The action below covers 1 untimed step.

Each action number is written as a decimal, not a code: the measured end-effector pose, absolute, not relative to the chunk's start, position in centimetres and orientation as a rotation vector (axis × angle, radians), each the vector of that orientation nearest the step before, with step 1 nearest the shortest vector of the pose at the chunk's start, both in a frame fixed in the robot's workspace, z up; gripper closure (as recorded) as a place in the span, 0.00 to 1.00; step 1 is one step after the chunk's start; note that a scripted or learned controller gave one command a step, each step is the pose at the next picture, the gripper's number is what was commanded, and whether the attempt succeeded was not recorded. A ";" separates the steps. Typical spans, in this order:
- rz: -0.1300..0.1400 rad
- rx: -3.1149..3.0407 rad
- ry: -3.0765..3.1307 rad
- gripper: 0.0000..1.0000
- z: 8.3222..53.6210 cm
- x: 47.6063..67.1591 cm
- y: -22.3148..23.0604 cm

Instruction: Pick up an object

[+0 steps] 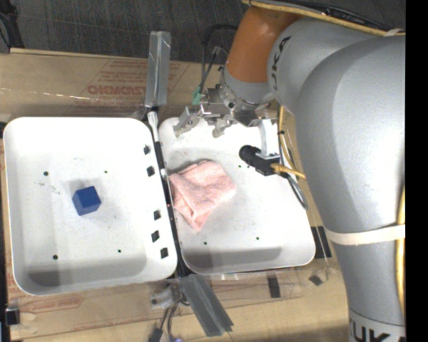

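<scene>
Cube left bin; cloth right bin.

We're pretty sure this is a robotics lab or test cell, not anyone's home: two white bins sit on a cardboard-covered bench, a big grey KUKA arm leans in, loose cables trail over dark carpet.

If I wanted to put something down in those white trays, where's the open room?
Most room is in the left bin, all around the blue cube. In the right bin, the near floor below the pink cloth is bare; its far end is crowded by the end effector.
</scene>
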<state>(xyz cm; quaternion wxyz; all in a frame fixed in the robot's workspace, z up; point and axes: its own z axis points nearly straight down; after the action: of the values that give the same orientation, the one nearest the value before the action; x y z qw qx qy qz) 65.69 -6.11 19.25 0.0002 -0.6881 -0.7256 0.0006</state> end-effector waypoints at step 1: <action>0.006 -2.097 -2.334 0.00 9.9 64.3 -10.5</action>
<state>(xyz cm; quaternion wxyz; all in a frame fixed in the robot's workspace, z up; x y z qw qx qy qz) 64.33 -10.49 9.91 0.0019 -0.6682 -0.7440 0.0018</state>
